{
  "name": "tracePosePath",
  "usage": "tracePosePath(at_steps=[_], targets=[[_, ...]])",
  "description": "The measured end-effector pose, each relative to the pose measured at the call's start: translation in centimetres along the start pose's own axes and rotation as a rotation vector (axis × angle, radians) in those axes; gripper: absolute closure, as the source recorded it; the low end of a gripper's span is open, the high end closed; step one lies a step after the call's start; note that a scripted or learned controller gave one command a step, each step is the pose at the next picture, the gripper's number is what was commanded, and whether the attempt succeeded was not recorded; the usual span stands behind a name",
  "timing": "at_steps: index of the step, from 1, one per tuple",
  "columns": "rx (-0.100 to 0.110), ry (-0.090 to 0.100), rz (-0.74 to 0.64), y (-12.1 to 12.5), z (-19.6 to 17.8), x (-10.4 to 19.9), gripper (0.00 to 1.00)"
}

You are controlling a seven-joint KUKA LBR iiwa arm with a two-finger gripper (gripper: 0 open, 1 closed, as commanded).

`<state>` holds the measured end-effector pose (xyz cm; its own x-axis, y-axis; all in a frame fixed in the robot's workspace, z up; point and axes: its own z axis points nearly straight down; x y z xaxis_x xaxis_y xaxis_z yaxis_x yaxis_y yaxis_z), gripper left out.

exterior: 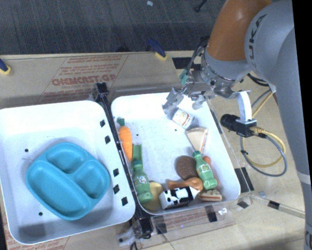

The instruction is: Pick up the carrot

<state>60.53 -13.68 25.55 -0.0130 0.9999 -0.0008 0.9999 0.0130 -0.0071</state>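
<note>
The arm point(258, 39) comes in from the right, and its claw point(182, 103) hangs over the top of the right bin point(153, 102). Something small and pale with a red mark sits right at the claw's tip, but I cannot tell whether the claw is apart, together, or clamped on it.

To my eye the task is barely begun: the carrot point(125, 141) lies untouched, to the left of the claw and a little nearer me, against the right bin's left wall. The reach, the grasp and the lift all look to be left.

Counting, big to small: one arm; two bins, the left bin point(12, 125) well off to the claw's left; one blue plate point(67, 180) in that far bin; two green bottles point(142, 180) point(205, 172), both nearer me than the claw; one pale wedge point(198, 139) just below the claw; one black-and-white cow toy point(177, 197) at the near wall; one carrot. Other small brown pieces crowd that near end, too jumbled to count.
</note>
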Motion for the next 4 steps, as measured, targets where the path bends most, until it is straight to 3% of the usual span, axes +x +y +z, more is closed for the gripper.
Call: tracePosePath(at_steps=[1, 2, 3, 4], targets=[[0.005, -0.001, -0.100, -0.8, 6.6, 5.6, 0.00], [-0.005, -0.006, -0.038, 1.2, 15.2, 4.1, 0.00], [-0.003, -0.001, 0.225, 1.0, 16.3, 3.8, 0.00], [-0.001, 0.001, 0.492, 3.8, 16.3, 4.1, 0.00]])
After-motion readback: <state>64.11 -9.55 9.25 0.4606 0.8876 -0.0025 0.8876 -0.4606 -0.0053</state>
